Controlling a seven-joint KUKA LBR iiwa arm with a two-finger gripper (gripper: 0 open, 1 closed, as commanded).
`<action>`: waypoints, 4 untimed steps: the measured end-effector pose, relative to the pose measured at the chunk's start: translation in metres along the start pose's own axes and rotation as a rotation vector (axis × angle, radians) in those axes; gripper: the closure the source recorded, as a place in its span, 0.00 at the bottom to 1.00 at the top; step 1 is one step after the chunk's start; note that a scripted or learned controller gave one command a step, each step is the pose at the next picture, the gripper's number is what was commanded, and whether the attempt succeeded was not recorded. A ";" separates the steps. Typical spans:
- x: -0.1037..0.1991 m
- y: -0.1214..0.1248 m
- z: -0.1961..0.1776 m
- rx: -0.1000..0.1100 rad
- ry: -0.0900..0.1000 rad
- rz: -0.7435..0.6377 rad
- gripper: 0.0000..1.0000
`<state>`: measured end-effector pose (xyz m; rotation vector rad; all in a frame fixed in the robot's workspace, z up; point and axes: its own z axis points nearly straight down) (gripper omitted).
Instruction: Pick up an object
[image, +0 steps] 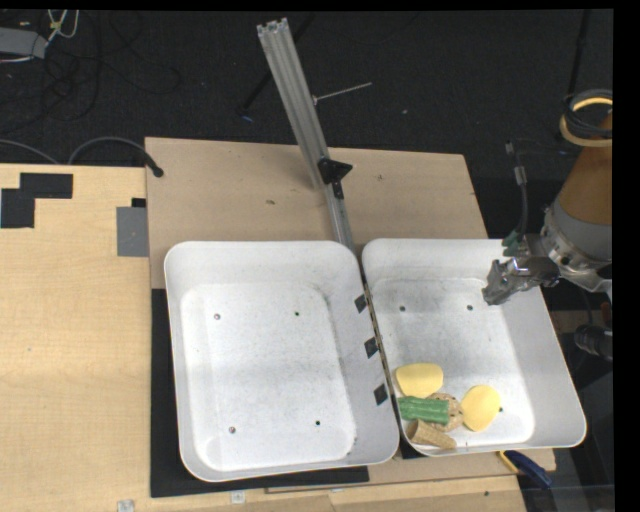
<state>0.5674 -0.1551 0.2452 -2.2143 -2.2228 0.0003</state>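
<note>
Two white bins on the counter: left bin (265, 360) bare, right bin (470, 300) holds about four items in its near corner: two yellow pieces (419, 379), one green piece (424, 408), one tan bit, likely light, rigid; grab across middle. Gripper (497, 285) above far edge, fingers unreadable.

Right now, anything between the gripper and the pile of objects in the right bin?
Nothing visible. The gripper sits over the right bin's far right side; bare bin floor lies between it and the pile in the near corner.
</note>
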 end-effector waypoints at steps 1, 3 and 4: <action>0.050 0.015 -0.006 -0.002 0.000 -0.001 1.00; 0.148 0.043 0.004 -0.001 -0.001 -0.001 1.00; 0.197 0.051 0.019 0.001 -0.002 0.001 1.00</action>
